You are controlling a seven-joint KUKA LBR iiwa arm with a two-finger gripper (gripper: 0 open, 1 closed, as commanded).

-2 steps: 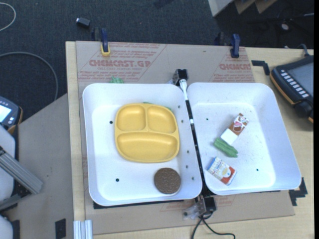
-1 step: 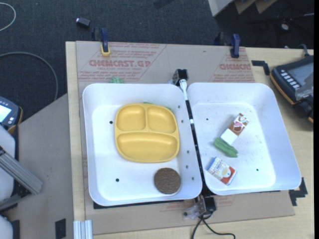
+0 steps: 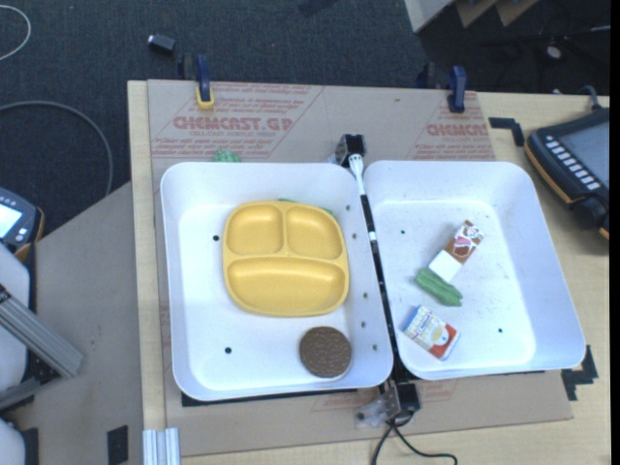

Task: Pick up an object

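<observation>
Gripper state: cannot tell. Nothing lifted, pick not yet started (whole task left).

Right bin (image 3: 513, 187), side arm enters from:
- red-white carton (image 3: 466, 242)
- white block (image 3: 447, 265) touching it
- green piece (image 3: 439, 287)
- small carton (image 3: 430, 331), lying flat

Farther, left bin (image 3: 184, 260):
- yellow divided plate (image 3: 286, 259)
- brown round disc (image 3: 325, 352)

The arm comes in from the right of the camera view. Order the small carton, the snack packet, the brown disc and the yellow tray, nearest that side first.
1. Small carton, right bin, toward the back.
2. Snack packet, right bin, front.
3. Brown disc and yellow tray, left bin: right edges too close to call.
</observation>
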